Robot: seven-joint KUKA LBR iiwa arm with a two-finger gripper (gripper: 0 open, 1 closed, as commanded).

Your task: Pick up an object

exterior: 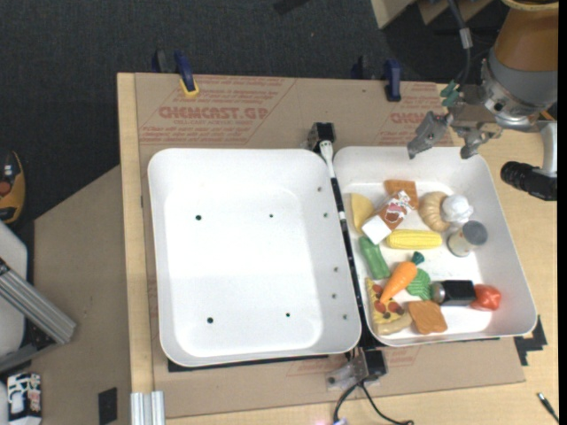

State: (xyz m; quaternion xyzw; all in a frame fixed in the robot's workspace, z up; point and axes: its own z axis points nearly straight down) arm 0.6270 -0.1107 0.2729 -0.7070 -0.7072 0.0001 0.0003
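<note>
The objects lie heaped in the right bin (505,237); nearest the camera are a tan cracker-like square (428,317), a black block (458,291) and a red tomato-like piece (486,298); beyond them an orange carrot (400,279), a green pod (373,257) and a yellow corn cob (415,240); farther still a bread roll (433,210) and a white ball (456,207). The left bin (177,237) sits alongside on the tabletop (133,149). At the far rim the hand (445,143) hangs open, fingers spread, gripping nothing.
</note>
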